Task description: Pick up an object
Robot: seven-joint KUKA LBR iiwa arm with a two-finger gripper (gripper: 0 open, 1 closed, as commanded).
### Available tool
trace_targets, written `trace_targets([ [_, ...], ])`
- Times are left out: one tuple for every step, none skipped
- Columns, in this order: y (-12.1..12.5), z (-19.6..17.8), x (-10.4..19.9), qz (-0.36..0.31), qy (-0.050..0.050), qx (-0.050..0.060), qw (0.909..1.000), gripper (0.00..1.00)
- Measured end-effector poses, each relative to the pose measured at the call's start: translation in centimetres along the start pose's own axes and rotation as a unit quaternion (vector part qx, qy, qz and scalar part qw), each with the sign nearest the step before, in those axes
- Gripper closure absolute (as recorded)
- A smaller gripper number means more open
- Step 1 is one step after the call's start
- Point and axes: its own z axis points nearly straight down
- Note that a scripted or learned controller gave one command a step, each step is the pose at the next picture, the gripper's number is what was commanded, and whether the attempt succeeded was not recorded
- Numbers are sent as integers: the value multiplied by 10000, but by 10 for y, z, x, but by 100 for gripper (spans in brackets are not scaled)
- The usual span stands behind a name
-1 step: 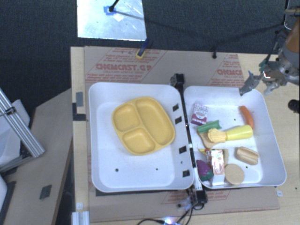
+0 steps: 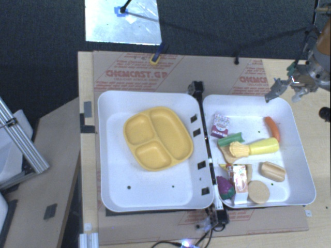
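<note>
The right bin (image 2: pixel 300 161) holds several toy foods: an orange carrot (image 2: pixel 272 128), a yellow corn cob (image 2: pixel 256 148), a green vegetable (image 2: pixel 230 138), a pink-and-white packet (image 2: pixel 221 124), a brown bread roll (image 2: pixel 272 171), a round tan biscuit (image 2: pixel 258 192), a small carton (image 2: pixel 239 179) and a purple piece (image 2: pixel 225 186). My gripper (image 2: pixel 286 93) hovers over the bin's far right corner, above and to the right of the carrot. It is open, with nothing between its fingers.
The left bin (image 2: pixel 111 154) carries a yellow divided plate (image 2: pixel 158 137). A black hinge strip (image 2: pixel 205 149) runs between the bins. Behind the bench lie a shiny metal sheet (image 2: pixel 123 13) and a dark cable (image 2: pixel 243 43).
</note>
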Motion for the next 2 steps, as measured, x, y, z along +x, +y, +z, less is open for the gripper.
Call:
trace_targets([
  [-2, 58, 8, -8, 3, 11, 10000, 0],
  [3, 101, 5, -9, 1, 10, 10000, 0],
])
